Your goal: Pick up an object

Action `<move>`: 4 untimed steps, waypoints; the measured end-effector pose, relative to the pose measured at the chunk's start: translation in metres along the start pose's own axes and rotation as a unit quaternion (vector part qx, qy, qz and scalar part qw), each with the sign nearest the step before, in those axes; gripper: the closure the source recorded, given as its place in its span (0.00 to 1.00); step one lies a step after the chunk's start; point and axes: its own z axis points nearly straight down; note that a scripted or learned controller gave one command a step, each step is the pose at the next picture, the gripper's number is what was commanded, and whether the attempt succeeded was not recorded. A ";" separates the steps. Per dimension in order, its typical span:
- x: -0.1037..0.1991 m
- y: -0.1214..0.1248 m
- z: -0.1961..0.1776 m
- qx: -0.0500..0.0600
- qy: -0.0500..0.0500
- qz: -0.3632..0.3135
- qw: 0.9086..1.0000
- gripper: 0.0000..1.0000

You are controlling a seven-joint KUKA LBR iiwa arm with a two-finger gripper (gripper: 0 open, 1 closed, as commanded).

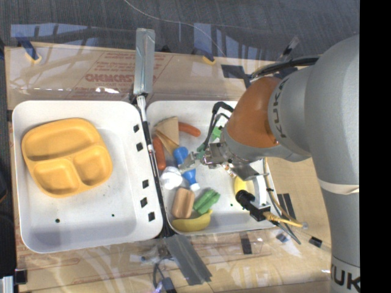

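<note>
The hand (204, 154) is seen low in the right bin (244, 112), hanging off the orange band (256, 118) of the arm, but whether it's open or closed can't be told from up here since the wrist hides most of it, so nothing can be called grabbed yet. Just to its left a blue bottle-like thing (181, 156) with a white cap (171, 177) is parked, probably the closest candidate for the pick, though that's only a guess. Around that, a tan block (182, 201), a green piece (206, 200) and a banana (190, 223) are crowded near the front wall, with an orange carrot-like stick (159, 152) and a wedge (168, 129) tucked along the divider. Under the arm something yellow (240, 185) is half covered. The left bin (24, 224) is taken up by a yellow divided tray (64, 154), well apart from the action. What could go wrong: the pile is packed so tight that two things could be pinched at once, or the bottle could be nudged sideways and rolled away if it's approached off-centre. The rounded pieces could also be squeezed out on the lift.
</note>
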 end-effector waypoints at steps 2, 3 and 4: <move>-0.013 0.002 0.030 0.025 0.001 0.287 0.958 0.00; -0.012 0.003 0.020 0.026 0.002 0.284 0.959 1.00; -0.005 -0.007 -0.005 0.025 -0.003 0.436 0.900 1.00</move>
